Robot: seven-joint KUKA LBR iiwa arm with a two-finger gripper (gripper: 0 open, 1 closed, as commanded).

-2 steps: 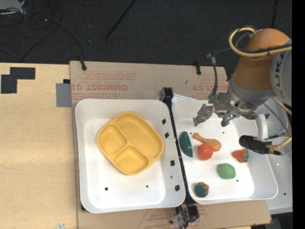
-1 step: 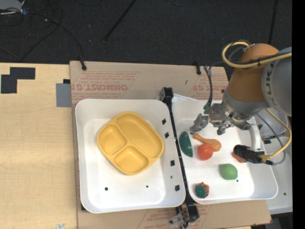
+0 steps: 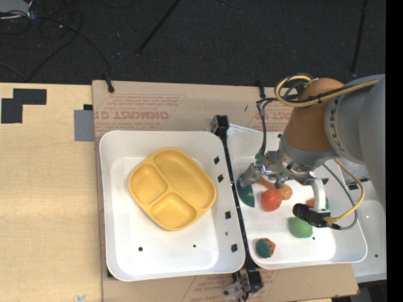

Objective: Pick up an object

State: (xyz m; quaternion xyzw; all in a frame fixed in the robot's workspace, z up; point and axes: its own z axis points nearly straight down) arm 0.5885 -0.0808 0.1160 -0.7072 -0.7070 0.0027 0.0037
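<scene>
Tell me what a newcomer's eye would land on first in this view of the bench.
The yellow divided plate stands out first, lying alone in the left bin. Next comes the grey arm with its orange band, reaching in from the right over the right bin. Below it lie small bright things: a red-orange ball, a green ball and a small red and green piece near the front wall.

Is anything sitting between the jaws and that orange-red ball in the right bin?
Nothing visible does. The gripper hangs just above the orange-red ball in the right bin, with bare white floor around it. The dark green piece lies just left of the ball, the green ball to its lower right.
</scene>
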